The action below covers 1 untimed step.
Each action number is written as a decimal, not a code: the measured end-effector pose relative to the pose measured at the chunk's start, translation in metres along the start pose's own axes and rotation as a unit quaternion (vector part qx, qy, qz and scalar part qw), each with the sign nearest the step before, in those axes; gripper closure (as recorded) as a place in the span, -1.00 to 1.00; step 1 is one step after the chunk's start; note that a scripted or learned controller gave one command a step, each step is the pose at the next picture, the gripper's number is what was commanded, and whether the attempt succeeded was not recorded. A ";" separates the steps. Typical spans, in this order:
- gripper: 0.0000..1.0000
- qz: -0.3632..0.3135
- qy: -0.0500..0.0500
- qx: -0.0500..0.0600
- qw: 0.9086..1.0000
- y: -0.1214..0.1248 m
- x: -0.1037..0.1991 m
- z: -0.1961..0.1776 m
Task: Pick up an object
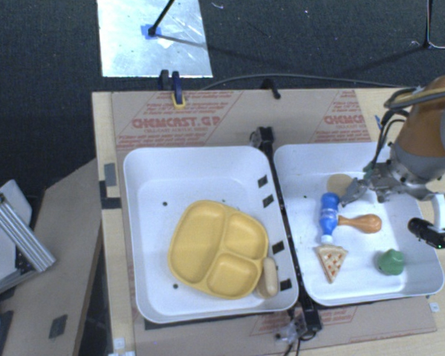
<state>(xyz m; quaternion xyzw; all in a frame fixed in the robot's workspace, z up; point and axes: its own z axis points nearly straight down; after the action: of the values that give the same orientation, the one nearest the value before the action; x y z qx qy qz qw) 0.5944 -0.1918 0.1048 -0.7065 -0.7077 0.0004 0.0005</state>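
**Light toy food within reach of the gripper**

Hovering gripper (pixel 371 182) low over right bin (pixel 303 162); finger spread impossible to tell. Just below: drumstick (pixel 359 223), probably light, hard, smooth plastic; best pinched across narrow shaft. Leftward, blue bottle (pixel 328 216): round, likely slippery. Farther below: flat pizza slice (pixel 331 262), knobbly green lump (pixel 391 261).

Dark carpet floor (pixel 38 71) surrounds the wooden bench (pixel 226 110).

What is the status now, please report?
Gripper above right bin, holding nothing seen. Blue bottle, drumstick, pizza slice, green piece lying loose. Nothing blocking.
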 end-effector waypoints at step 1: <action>1.00 0.000 -0.001 -0.003 1.000 0.002 -0.001 -0.013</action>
<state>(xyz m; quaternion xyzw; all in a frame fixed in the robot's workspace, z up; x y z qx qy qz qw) 0.5962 -0.1924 0.1183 -0.7062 -0.7080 -0.0009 -0.0024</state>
